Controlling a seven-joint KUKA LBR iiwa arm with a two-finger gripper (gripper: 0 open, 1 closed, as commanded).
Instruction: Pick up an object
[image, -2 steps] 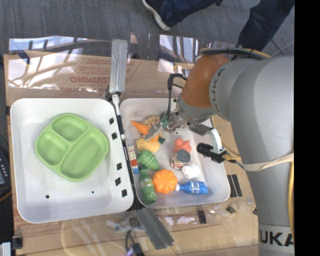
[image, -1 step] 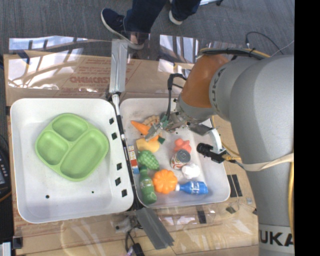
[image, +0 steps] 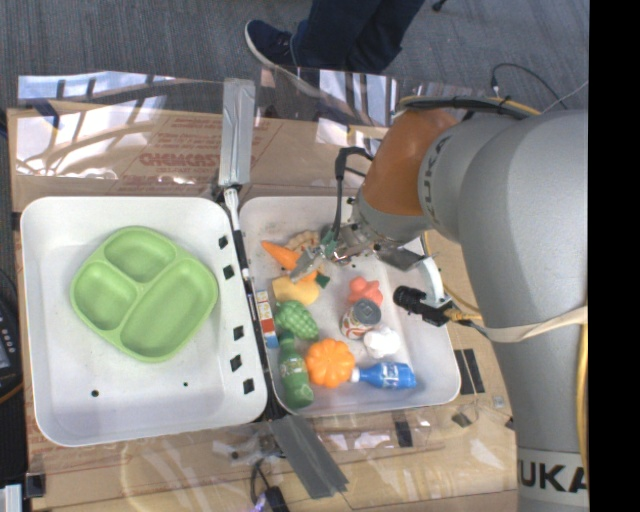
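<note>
Down in the right bin (image: 440, 385), the claw (image: 335, 247) sits low over the upper part of the toy pile, at about 12 o'clock of the bin's contents, with the grey arm (image: 500, 200) sweeping in from 3 o'clock. How wide the claw stands and whether it has hold of anything cannot be told; its tip is small and mixed in with the toys beneath it. The nearest candidate is the orange carrot (image: 281, 254), just beside the claw toward 9 o'clock, its long axis running roughly from 10 o'clock to 4 o'clock. Just below, toward 7 o'clock of the claw, lies a yellow toy (image: 293, 291), touching a green bumpy piece (image: 297, 321). Further toward 6 o'clock are an orange pumpkin (image: 330, 363), a blue bottle (image: 388, 376) lying on its side, and a dark green item (image: 295, 378). A red-orange toy (image: 365, 291) sits at 5 o'clock of the claw, near but apart. The left bin (image: 40, 400) holds a green divided plate (image: 145, 292), well apart from the claw. Judging by position, the coming grasp turns on the carrot or the yellow toy, both a short reach toward 8 o'clock.
</note>
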